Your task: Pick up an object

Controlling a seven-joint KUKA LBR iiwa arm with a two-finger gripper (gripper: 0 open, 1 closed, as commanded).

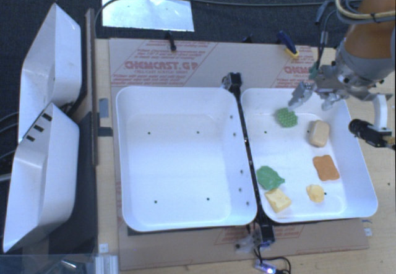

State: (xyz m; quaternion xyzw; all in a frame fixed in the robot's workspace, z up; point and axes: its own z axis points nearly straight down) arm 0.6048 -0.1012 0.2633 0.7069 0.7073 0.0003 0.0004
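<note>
Two shallow white bins side by side on the bench; left bin (179, 161) with bare floor and a few dark dots; right bin (356, 195) bearing six small things. Grey arm (370, 31) with orange band reaching in from the right, cut off at the top-right corner; cables looped about it, hiding part of the wrist. Gripper (315, 98) over the far edge of the right bin, fingers spread apart, nothing seen between them; left fingertip just above and beside the round green knobbly object (286, 118), touching or not too fine to tell. Orange flat piece (325, 167) near the right wall; cream block (319, 133) just beyond it, to the right of the green knobbly one. Green leaf-like piece (270, 177) near the divider, touching the yellow wedge (278, 200) on its near side. Small yellow lump (315, 193) near the front, well apart from the wedge; shape blurred, kind not clear.
</note>
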